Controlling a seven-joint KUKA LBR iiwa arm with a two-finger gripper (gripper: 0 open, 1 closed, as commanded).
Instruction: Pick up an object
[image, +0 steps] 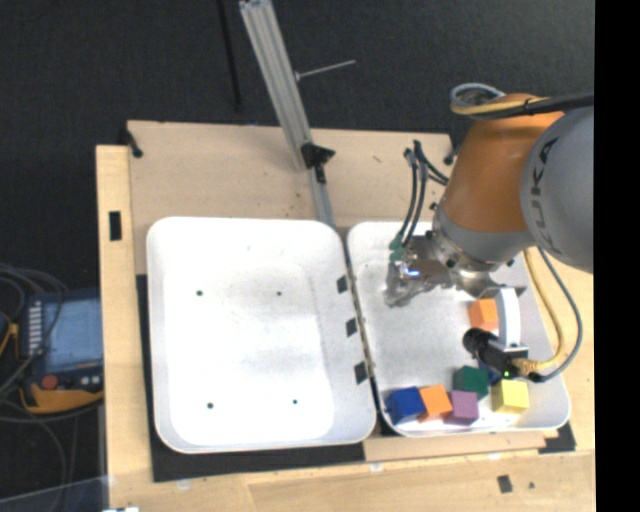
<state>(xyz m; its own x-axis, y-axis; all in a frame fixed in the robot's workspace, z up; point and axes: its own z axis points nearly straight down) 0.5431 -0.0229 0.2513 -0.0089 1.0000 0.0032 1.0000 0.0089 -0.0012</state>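
Observation:
My gripper hangs over the upper left part of the right bin, below the orange and grey wrist. Nothing shows between its fingers. Along the bin's front edge lie a blue block, an orange block, a purple block, a green block and a yellow block. Another orange block sits at the right, partly behind the arm's fittings. All blocks lie well apart from the gripper.
The left bin sits beside the right one, joined by black clips along the shared edge. A slanted metal rod rises behind the bins. Cables hang off the arm at the right.

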